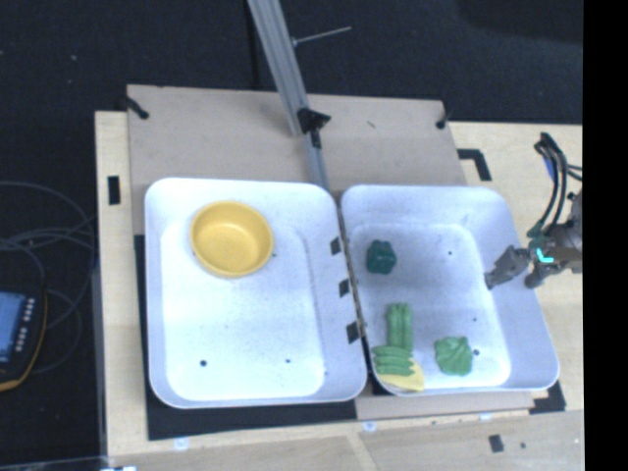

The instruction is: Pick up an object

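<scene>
At the right bin's (pixel 525 292) rim (outer edge), the gripper (pixel 517 269).

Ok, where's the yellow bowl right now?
The bowl sits in the left bin, upper-left corner, far from the green items in the right bin.

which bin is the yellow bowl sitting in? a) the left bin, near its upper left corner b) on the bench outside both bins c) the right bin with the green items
a: the yellow bowl sits in the left bin, toward its upper left corner, while the green items lie in the right bin.
</scene>
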Motion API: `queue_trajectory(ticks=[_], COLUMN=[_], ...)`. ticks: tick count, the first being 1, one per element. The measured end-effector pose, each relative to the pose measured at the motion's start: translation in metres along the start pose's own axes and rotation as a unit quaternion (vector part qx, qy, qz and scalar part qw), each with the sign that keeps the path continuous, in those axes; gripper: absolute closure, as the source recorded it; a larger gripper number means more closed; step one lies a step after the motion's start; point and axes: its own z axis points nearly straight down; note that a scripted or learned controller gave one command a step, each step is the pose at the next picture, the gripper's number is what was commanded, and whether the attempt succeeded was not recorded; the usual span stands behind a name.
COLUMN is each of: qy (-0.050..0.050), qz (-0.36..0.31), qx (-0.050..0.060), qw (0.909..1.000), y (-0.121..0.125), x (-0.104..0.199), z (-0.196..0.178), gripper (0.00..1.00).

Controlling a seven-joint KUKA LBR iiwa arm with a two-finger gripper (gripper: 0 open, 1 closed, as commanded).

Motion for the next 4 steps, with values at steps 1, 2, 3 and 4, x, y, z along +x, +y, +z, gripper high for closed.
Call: queue_trajectory(ticks=[1,2,3,4], qy=[0.000,0.000,0.001,0.000], qz=[0.000,0.000,0.000,0.000], qx=[0.000,0.003,0.003,0.000], qw=[1.0000,1.0000,1.0000,1.0000], y=[0.000,0.000,-0.007,-0.007], x=[0.000,-0.001,0.006,0.005], z=[0.000,0.062,0.120,0.167], gripper=[0.00,0.00,0.00,0.00])
